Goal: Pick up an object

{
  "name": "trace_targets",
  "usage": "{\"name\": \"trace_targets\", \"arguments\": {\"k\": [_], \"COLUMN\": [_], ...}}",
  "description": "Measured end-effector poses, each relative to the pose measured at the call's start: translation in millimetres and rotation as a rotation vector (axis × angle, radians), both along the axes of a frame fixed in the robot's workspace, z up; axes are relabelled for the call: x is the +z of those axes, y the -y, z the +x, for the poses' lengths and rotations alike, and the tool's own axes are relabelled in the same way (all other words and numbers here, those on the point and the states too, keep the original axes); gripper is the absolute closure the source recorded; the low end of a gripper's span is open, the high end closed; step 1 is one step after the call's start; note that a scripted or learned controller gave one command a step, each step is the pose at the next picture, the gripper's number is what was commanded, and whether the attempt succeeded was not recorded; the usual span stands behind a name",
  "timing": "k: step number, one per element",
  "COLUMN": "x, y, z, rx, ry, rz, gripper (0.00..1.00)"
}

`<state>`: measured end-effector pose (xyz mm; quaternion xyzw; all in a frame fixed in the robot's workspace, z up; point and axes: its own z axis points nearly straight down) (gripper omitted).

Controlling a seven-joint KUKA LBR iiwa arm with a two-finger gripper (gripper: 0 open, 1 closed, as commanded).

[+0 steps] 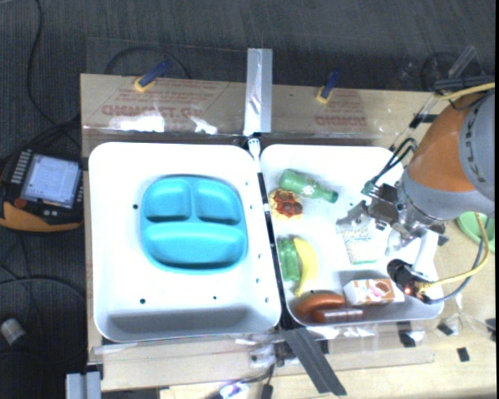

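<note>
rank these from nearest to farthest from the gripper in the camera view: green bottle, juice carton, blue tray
Measured from the gripper:
1. Green bottle, up and to its left at the back of the right bin; juice carton, at that bin's front edge. Too close to call.
2. Blue tray, in the left bin, clearly farthest.

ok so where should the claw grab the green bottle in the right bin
Probably across the middle of the bottle, coming straight down from above. It lies flat on the floor of the right bin, its long axis running left to right with a slight tilt, and there is bare floor above and below it. The claw could close across its narrow width. The pizza slice sits close at its lower left, so keep toward the right half.
</note>
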<state>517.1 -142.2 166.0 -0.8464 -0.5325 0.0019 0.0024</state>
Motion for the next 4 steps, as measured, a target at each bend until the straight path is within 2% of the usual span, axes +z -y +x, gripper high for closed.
{"name": "trace_targets", "arguments": {"k": [1,2,3,4], "x": [16.4,-71.2,-76.5,-75.7], "y": [-55.7,-39.7,-45.8,-45.1], "z": [-31.1,-34.6,34.3,2.4], "rx": [0.072,0.165,0.294,0.544], "ry": [0.0,0.001,0.014,0.021], "rz": [-0.001,0.002,-0.004,-0.009], "gripper": [0.0,0.0,0.0,0.0]}}
